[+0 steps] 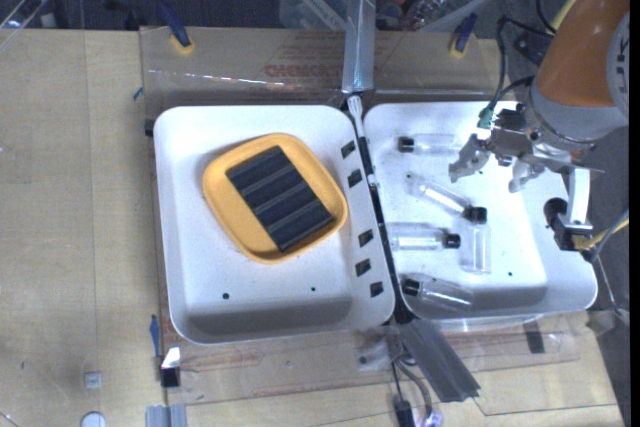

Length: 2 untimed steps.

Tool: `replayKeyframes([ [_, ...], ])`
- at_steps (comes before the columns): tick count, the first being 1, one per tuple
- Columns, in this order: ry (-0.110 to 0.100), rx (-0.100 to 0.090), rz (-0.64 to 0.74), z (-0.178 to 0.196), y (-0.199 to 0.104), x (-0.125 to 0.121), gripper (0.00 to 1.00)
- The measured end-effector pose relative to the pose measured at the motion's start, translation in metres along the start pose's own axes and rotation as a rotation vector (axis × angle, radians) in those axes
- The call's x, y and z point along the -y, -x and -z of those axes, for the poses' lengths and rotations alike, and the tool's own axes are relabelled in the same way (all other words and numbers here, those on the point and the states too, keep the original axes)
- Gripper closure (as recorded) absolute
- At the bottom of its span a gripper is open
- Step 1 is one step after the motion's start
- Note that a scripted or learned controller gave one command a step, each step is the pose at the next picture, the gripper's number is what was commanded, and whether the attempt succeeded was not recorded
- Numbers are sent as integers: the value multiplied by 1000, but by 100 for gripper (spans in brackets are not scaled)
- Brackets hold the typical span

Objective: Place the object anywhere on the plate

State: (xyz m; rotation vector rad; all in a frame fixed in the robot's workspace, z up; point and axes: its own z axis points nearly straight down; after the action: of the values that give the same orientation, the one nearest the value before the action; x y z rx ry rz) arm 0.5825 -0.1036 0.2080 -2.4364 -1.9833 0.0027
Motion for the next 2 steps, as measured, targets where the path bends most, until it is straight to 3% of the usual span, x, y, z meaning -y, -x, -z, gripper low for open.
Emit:
replayKeyframes([
  [1, -2, -2, -13, -2, -45, 4, 0],
  [2, 1, -1, -48, 36, -89, 14, 0],
])
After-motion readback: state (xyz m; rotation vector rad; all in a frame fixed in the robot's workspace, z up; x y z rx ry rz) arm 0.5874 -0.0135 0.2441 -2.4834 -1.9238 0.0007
